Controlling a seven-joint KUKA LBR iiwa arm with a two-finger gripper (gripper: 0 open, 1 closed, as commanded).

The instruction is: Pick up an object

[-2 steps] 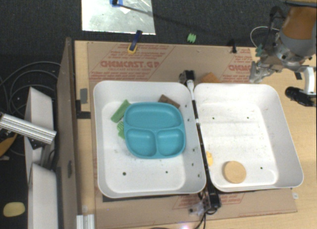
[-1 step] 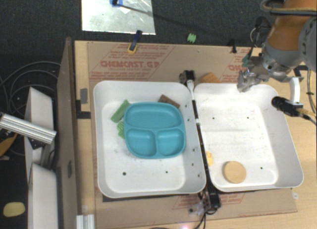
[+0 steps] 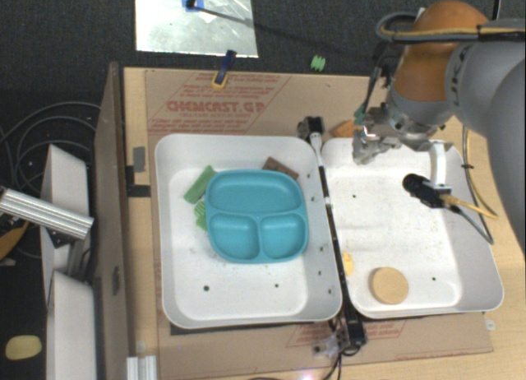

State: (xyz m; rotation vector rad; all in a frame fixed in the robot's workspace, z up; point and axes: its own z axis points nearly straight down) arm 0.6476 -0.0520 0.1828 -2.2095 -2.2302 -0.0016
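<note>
One cookie [image 3: 389,285] well below gripper [image 3: 366,150]

Even overhead light falls on the two white bins [image 3: 246,308], which read bright but not blown out, their shadows faint. A reflective sheet [image 3: 195,8] at the top catches strong glare in pale streaks. The dark surround swallows detail, and the cables [image 3: 33,136] at left barely separate from it. The frame is soft and grainy throughout; the printing on the cardboard [image 3: 215,95] is blurred.
</note>
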